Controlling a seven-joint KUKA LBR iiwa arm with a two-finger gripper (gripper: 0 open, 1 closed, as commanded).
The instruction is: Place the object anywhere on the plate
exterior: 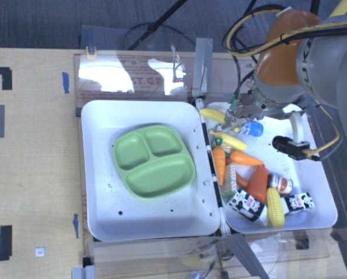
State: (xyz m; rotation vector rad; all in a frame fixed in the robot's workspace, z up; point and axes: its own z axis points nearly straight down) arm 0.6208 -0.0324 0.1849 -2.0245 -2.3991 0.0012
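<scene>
Overhead, the grey arm with its orange band reaches in from the right and sets its two-finger gripper [236, 116] low over the far-left corner of the right-hand white bin [321, 211]; its fingers are lost among the toys beneath, so whether they are apart or closed on anything cannot be told. Just beside the gripper lie a yellow plastic banana [212, 115] and a second yellow banana-like piece [231, 141], the latter with its long axis running from upper left to lower right. A small blue round object [254, 129] sits touching the gripper's right side. Nearer the camera, an orange toy carrot [219, 163] lies lengthwise along the bin's left wall, a second orange carrot [246, 158] lies crosswise, and a yellow corn cob [274, 206] points towards the near edge. Two black-and-white cow-patterned cartons [245, 203] rest near the front; their print is too small to read. The green three-compartment plastic plate [154, 161] sits centred in the left-hand white bin [97, 214], well apart from the gripper.
</scene>
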